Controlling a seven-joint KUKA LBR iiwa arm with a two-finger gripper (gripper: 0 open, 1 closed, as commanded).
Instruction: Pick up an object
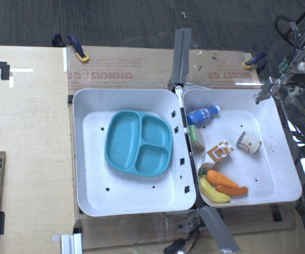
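Left bin (81,157): holds one teal divided plate (139,143), three compartments, lying flat and slightly left of the bin's centre. White floor shows on all sides of it — widest along the front wall and the right wall.

The two bins meet at a shared centre wall, with a grey bar (181,57) running back from the joint across the counter (25,115).

Right bin (285,157): objects crowd its left half. A blue bottle (202,115) lies on its side near the back left. In front of it, a small greenish item (196,137) sits against the centre wall; too small to identify. A small orange-and-white box (220,152) sits near the middle. A carrot (220,178) lies across a banana (213,191) at the front left corner, the two touching, with a darker orange piece (238,191) just beside them. A small grey-white cup (248,142) lies tipped over right of centre, apart from the rest. The bin's right side and back right are open floor.

Jaws (263,93): at the right bin's back right corner, over the rim — well apart from every object, the tipped cup being nearest. Whether they are wide or narrow — cannot tell; nothing visible between them.
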